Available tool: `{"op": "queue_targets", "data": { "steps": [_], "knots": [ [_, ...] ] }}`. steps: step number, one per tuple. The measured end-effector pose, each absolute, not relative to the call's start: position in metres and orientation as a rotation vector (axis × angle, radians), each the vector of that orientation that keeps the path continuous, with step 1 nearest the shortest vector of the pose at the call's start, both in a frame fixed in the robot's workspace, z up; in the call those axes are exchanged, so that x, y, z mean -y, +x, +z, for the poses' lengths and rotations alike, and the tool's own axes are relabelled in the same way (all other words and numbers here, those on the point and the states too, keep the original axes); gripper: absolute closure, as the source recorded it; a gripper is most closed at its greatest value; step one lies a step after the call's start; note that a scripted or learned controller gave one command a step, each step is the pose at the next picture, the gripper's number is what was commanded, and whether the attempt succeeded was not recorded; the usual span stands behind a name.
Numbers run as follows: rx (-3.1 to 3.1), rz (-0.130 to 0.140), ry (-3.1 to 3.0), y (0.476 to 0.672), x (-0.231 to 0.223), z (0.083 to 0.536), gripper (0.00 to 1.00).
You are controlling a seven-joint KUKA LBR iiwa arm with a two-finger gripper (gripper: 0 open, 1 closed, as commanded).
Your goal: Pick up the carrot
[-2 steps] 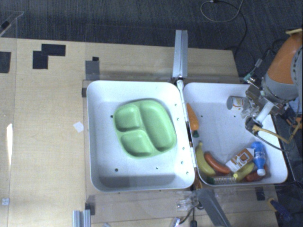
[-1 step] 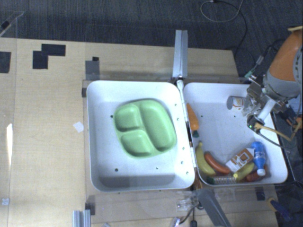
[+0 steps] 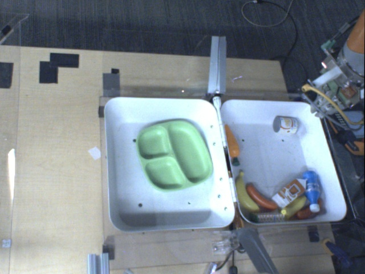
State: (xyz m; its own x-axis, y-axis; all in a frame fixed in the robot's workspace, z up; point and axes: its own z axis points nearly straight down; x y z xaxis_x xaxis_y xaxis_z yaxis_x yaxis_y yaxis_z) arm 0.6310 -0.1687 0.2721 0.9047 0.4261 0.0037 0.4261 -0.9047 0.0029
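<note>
Because the carrot (image 3: 231, 142) lies tight along the right bin's (image 3: 333, 170) left wall, at about nine o'clock in that bin, a grasp would probably need to come down lengthwise beside the wall rather than across it. It is orange with a darker end toward six o'clock, and nothing rests on it; the banana (image 3: 245, 193) starts just below it.

At five to six o'clock of the bin the other items have gathered in a heap: banana, sausage (image 3: 262, 198), carton (image 3: 290, 192) and blue bottle (image 3: 311, 188), touching one another. A small can (image 3: 286, 124) lies alone near one o'clock, on its side. The left bin (image 3: 122, 210) holds a green tray (image 3: 173, 153) with three compartments.

Well apart from the carrot, the end effector (image 3: 336, 90) sits at the right bin's two o'clock corner, over the rim; whether it is wide or narrow cannot be told, and nothing shows in it.

Print on the carton and can is too small to read.
</note>
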Motion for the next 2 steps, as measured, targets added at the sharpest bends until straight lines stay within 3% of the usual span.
{"op": "queue_targets", "data": {
  "steps": [1, 2],
  "knots": [
    [-1.053, 0.003, 2.959, 0.602, 0.149, 0.273, 1.00],
    [-0.682, 0.001, 3.067, 0.543, 0.167, 0.211, 1.00]
  ]
}}
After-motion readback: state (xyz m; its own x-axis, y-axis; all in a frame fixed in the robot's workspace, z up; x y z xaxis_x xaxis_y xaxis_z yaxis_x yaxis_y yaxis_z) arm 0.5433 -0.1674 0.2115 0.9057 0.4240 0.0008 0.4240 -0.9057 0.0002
